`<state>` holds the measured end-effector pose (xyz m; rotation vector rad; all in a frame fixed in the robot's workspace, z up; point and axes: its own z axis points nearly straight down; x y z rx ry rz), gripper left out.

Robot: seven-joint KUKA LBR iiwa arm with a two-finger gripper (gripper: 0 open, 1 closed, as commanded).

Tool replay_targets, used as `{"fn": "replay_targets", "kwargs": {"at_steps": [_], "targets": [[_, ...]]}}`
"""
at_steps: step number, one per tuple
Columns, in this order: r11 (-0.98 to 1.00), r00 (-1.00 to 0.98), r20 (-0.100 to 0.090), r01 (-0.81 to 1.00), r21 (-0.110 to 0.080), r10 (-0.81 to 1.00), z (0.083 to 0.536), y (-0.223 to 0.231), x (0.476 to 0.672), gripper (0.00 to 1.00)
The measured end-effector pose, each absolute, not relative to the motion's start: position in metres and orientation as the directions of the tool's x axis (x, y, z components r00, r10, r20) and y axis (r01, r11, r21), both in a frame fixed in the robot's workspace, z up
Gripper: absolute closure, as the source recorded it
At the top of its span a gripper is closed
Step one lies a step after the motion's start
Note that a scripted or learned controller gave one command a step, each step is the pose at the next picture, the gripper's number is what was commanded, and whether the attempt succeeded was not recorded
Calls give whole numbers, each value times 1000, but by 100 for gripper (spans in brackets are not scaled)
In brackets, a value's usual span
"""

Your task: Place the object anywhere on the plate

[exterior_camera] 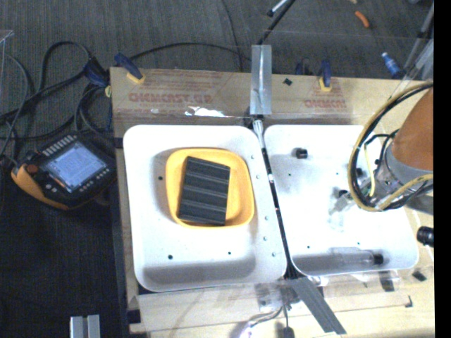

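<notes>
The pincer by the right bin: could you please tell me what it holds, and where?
It cannot be told: the pincer is blurred. The dark ridged block lies on the yellow plate.

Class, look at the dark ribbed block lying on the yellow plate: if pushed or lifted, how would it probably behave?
The dark ribbed block lies flat and looks rigid, so it probably slides rather than rolls or tips. Its ridges may help grip. The yellow plate looks smooth, so pushing might shift it easily.

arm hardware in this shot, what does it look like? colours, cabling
The arm enters from the right: an orange band above a grey wrist, with yellow and black cables looped around it. The gripper end looks pale and translucent, too blurred for detail.
</notes>
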<state>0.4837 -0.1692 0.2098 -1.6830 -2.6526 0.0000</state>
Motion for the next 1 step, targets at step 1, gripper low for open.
{"fn": "replay_targets", "kwargs": {"at_steps": [1], "targets": [[426, -426, 0, 905, 0, 905, 210, -169, 484, 0]]}}
